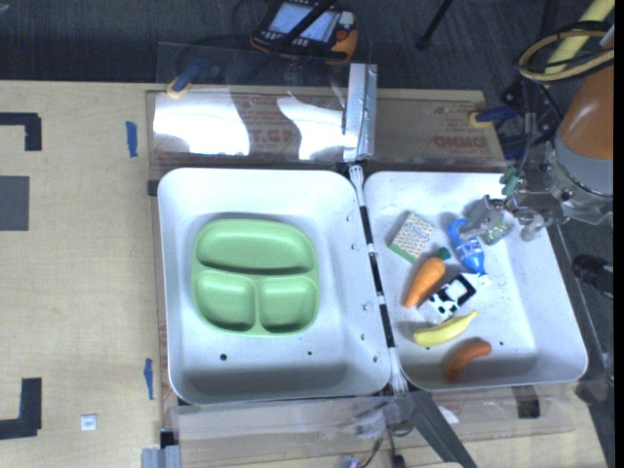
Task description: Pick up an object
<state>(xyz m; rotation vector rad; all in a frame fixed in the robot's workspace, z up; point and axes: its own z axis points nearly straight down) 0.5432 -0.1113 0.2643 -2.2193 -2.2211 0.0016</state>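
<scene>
1. Toy sausage (466,356), brown-red, lies nearest the camera in the right bin (546,359), close to its front wall, long axis running left-low to right-high.
2. Just behind it a toy banana (444,331) lies nearly crosswise, curved, almost touching the sausage's left end.
3. Next back sits a small black-and-white block (450,298), and leaning against its left side a toy carrot (425,279), orange tip pointing front-left, green top toward the back-right.
4. Behind the carrot a speckled card-like packet (412,234) lies tilted, and to its right a blue item (470,252) lies closest to the arm's tool.
5. Farthest back on that side, the gripper (490,217) hangs over the right bin's rear-right part. The blue item lies just front-left of it, directly below its tip; the carrot's long axis points roughly toward it. I judge the blue item the likeliest candidate, needing little more than a descent.
6. I cannot tell whether the fingers are spread or pressed together; nothing is seen held between them.
7. The left bin (185,203) holds a green divided tray (256,273), well apart from the tool.
</scene>
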